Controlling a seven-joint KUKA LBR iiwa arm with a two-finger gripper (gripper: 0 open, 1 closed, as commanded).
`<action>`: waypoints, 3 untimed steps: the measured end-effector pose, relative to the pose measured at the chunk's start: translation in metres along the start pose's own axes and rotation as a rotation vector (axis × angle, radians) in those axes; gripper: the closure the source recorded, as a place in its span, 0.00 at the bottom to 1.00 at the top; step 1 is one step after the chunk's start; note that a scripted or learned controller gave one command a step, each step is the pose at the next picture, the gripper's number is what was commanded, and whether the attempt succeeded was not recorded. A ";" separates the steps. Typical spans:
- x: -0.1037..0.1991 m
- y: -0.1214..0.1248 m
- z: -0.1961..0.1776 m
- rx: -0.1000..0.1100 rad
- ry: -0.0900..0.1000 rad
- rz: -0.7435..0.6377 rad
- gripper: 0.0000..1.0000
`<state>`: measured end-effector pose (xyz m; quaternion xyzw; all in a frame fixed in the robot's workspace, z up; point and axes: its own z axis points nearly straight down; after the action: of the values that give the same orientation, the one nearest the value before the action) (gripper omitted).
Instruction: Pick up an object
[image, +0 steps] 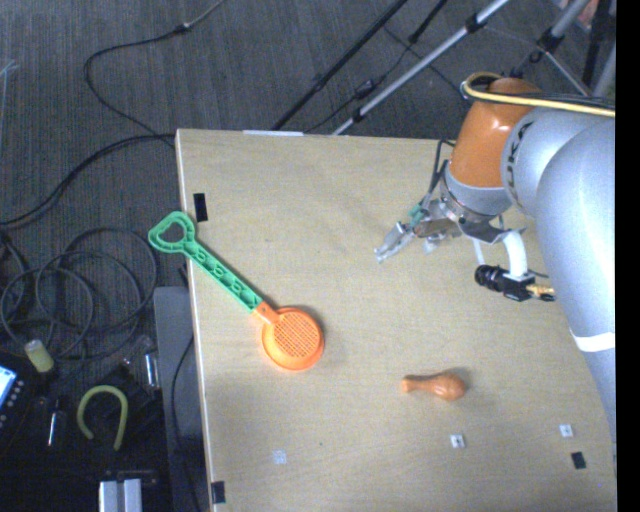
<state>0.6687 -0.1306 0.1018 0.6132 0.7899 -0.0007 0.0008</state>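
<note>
Camera view: one green-handled orange strainer (250, 297), one orange drumstick toy (436, 385), one gripper (392, 245), fingers spread, grasping nothing.

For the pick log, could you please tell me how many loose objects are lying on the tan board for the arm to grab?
2. A strainer with a green handle and orange head lies left of centre; a small orange piece lies lower right. The arm could be hiding others.

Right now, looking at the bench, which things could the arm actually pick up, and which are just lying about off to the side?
For the job:
- green-handled orange strainer, on the board
- small orange gourd-shaped piece, on the board
- gripper, above the board, nothing between its fingers

Lying about:
- black cables on the floor
- green U-shaped piece on the floor
- tripod legs behind the bench
</note>
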 end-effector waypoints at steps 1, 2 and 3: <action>0.002 0.000 0.018 -0.001 0.002 -0.390 0.00; 0.004 0.002 0.007 -0.006 0.003 -0.390 1.00; 0.100 0.026 -0.082 -0.003 0.003 -0.476 1.00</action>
<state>0.6688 -0.0274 0.1841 0.4097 0.9122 0.0013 0.0004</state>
